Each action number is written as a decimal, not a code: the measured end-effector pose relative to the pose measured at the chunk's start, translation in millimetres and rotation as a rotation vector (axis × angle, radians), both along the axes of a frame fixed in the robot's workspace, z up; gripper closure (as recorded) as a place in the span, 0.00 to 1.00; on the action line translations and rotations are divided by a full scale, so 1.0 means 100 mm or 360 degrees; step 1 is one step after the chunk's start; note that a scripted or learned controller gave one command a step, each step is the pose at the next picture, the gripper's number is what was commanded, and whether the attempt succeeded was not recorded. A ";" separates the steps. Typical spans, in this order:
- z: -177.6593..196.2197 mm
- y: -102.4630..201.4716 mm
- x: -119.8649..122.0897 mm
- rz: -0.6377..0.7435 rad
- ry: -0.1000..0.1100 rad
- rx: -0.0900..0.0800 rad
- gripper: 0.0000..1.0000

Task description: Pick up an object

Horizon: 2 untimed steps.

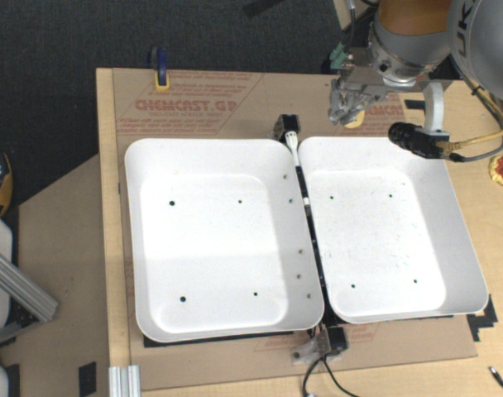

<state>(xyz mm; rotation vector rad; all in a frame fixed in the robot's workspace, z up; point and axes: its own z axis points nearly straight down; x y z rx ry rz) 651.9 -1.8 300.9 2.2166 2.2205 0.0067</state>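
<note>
Gripper (pixel 348 116) up at 12 o'clock of right bin (pixel 450 222), pinching a small pale-yellow object (pixel 356 120) betw fingers — pick looks basically done, left bin (pixel 144 222) untouched.

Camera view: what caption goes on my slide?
Grey arm's gripper grips a small yellowish object above two shallow white bins.

A small pale yellowish object (pixel 356 119) sits at the gripper's fingertips, just past the right bin's far rim; its shape is perhaps rounded, mostly hidden.
</note>
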 end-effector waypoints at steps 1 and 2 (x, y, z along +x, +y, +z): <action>0.29 0.01 -0.22 -0.0002 0.0002 0.0000 1.00; -0.17 0.35 0.16 0.0002 0.0006 0.0000 1.00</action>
